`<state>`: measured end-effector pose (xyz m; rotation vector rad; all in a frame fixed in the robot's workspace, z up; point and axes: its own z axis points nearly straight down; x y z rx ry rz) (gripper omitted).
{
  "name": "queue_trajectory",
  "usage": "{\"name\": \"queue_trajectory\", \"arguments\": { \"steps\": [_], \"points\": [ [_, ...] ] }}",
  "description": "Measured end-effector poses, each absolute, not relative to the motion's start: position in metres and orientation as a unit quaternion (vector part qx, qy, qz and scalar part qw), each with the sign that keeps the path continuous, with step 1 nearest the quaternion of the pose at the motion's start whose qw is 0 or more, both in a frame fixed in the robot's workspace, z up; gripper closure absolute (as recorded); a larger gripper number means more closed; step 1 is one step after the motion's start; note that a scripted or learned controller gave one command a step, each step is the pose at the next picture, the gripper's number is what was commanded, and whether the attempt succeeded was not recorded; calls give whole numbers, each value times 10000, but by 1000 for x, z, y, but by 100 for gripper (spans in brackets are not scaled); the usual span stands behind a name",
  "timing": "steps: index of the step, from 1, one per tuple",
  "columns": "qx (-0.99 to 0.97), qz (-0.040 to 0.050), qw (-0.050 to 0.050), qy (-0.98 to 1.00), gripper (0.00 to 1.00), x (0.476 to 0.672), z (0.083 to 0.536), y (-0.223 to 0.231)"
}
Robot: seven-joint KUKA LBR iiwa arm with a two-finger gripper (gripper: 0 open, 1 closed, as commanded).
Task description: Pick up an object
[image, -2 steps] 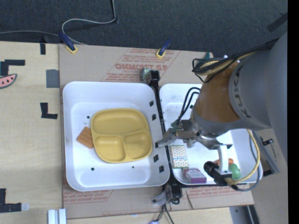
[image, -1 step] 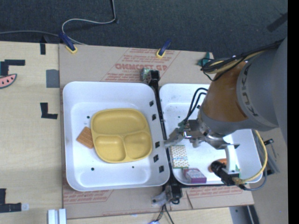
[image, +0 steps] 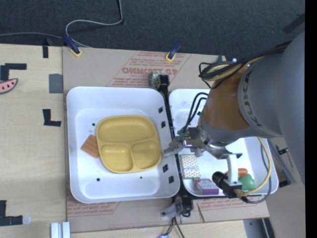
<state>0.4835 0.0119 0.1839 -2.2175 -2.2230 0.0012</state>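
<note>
My gripper (image: 182,144) hangs low over the left part of the right bin (image: 181,100), close to the divider between the bins. Just below it lies a small white patterned box (image: 189,166). A purple and pink packet (image: 204,185) rests near the bin's front edge, with a green and orange object (image: 246,180) to its right. In the left bin (image: 79,103) sit a yellow divided plate (image: 129,143) and a tan cracker-like square (image: 90,145) tucked against the plate's left edge. The arm's wrist hides much of the right bin.
The bins stand on a cardboard sheet (image: 138,68) held by yellow clips (image: 173,53). A black clamp strip (image: 167,114) runs between the bins. A cable (image: 94,21) loops across the dark floor behind.
</note>
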Motion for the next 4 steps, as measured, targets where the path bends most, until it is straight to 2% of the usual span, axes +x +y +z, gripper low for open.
{"name": "queue_trajectory", "arguments": {
  "steps": [4],
  "points": [
    [-7064,4,8,-7078,0,483,184,12]
  ]
}}
